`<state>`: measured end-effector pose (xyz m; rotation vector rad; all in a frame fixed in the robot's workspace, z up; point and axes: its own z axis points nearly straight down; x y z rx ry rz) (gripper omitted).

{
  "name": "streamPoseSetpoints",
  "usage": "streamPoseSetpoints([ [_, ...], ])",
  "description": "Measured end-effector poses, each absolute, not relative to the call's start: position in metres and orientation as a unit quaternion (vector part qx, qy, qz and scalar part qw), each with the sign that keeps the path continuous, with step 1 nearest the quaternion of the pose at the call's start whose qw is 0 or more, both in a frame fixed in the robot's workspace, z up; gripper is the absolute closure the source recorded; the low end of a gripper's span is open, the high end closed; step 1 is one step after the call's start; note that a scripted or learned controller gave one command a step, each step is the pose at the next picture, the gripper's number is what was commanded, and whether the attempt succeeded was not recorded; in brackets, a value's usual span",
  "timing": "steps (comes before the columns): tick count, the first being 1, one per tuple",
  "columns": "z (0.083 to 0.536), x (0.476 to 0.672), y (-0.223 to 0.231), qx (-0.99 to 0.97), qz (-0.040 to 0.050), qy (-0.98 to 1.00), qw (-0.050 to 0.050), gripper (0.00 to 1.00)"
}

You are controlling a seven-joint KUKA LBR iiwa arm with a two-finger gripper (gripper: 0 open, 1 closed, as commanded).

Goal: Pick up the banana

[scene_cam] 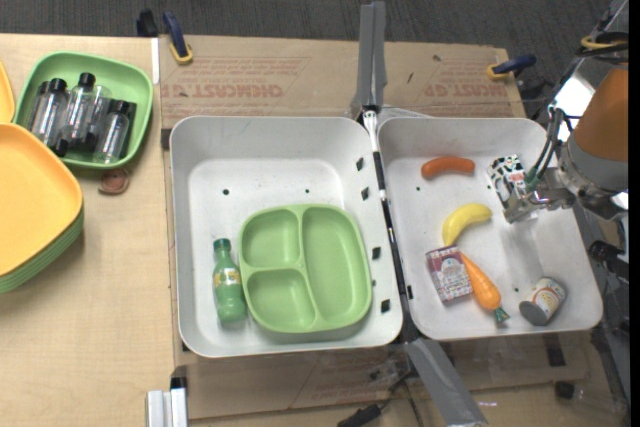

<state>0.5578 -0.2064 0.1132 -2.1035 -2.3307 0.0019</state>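
The banana (466,220) lies just left of the gripper (521,208), long axis slanting up toward it; whether the gripper is spread or pressed together I cannot tell.

So the arm (600,130) comes in from the right side of the view, grey with that orange band sitting fat above the wrist. It's reaching over the right bin (570,245) – just past its right wall, up toward the far half. The gripper (522,208) hangs off the wrist pointing down and a bit left, into the bin, metal parts catching the light. Can't really make out the tip of it at this angle – it's a small shiny blur against the white floor.
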Motion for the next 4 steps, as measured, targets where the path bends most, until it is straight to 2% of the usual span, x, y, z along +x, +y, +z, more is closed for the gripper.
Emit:
streamPoseSetpoints([
  [1, 0.130, 0.598, -0.223, -0.733, 0.0003, -0.680, -0.001, 1.00],
  [2, 0.136, 0.659, -0.217, -0.770, 0.0009, -0.638, -0.001, 1.00],
  [4, 0.154, 0.660, -0.216, -0.767, 0.0025, -0.642, -0.002, 1.00],
])
